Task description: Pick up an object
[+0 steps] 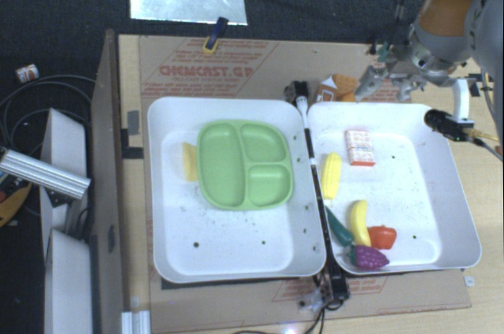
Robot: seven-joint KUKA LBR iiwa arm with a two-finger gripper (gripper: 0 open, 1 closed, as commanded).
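Two white bins of toy food; arm parked at far right, nothing picked yet.

Left bin (169,246): green tray (242,165), largest, stiff and slick, likely too broad for a pinch except at its rim; yellow piece (189,161) tucked just beside its left edge. Right bin (449,198): small, probably light, hard plastic pieces. Corn (331,175) near the divider, rounded, best pinched across its width. Banana (359,220) at the near side, curved and smooth, liable to roll out of a loose grip. Box (361,146) toward the far side, flat-sided and well apart from the rest, likely the easiest to take across its short sides. Tomato (382,236) and grapes (368,257) touching near the front wall, crowded. Hand (386,76) beyond the far rim, over the tabletop (236,61); cannot tell how far open, nothing seen in it.
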